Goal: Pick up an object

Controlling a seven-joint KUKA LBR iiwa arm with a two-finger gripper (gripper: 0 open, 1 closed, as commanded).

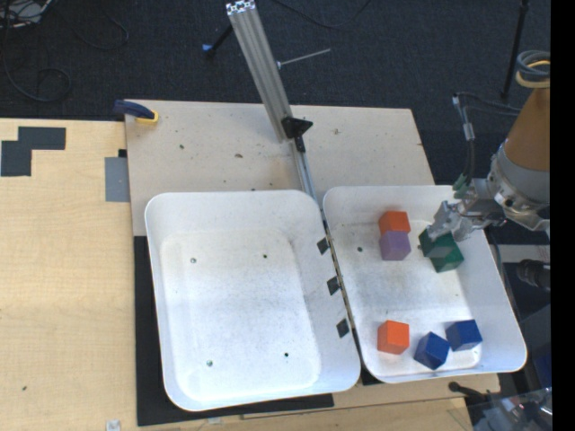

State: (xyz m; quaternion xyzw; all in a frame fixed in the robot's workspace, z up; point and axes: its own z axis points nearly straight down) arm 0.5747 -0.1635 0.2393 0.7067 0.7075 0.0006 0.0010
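Gripper [440, 237] low over right bin [503, 317], closed on green block [445, 257], held tilted just right of purple block [394, 245] and orange block [393, 222]. Nearer front wall: second orange block [393, 337], two blue blocks [432, 349] [464, 334]. Left bin [171, 241] alongside.

Floor [135, 34]: dark carpet, with black cables trailing across the upper left and centre. A pale wooden bench [63, 268] occupies the left side, marked with dark rectangular patches. A second, speckled board [225, 142] lies behind it. 1 slanted aluminium rail [262, 65] rises from this board. Lighting even.
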